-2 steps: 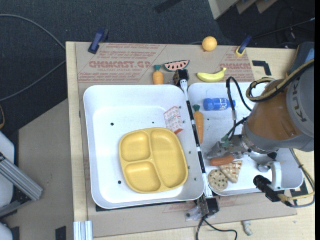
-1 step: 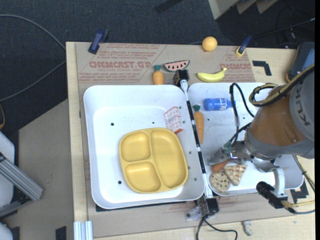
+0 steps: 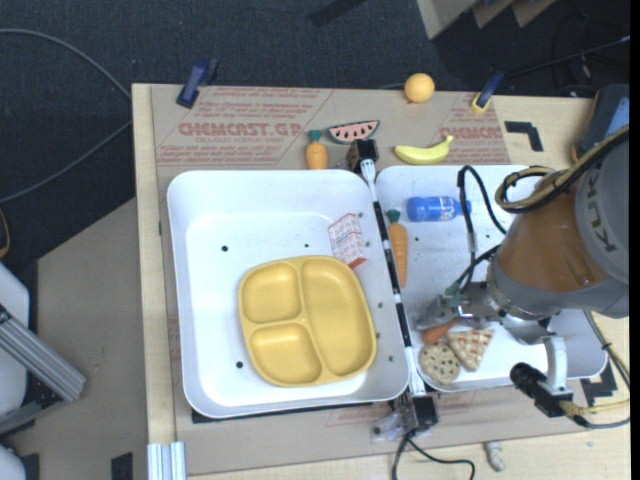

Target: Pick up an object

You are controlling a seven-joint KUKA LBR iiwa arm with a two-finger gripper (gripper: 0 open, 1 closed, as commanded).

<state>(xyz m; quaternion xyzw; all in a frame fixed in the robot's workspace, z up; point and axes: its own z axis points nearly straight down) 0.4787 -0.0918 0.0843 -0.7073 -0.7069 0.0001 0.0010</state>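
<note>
You could see the gripper (image 3: 447, 313) low in the right bin (image 3: 440, 180), above the cookie (image 3: 438, 363); its claw state I cannot tell.

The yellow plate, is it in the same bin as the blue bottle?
No, the yellow plate lies in the left bin, while the blue bottle lies in the right bin.

Single fixed camera, mounted above the bench, looking down at a slant, mid distance. Both shallow white plastic bins (image 3: 190, 268) fit in frame side by side, plus the brown cardboard bench top (image 3: 250, 128) and dark floor beyond. Grey-and-orange arm (image 3: 560, 248) enters from frame right, gripper (image 3: 455, 308) low in the right-hand bin.
</note>
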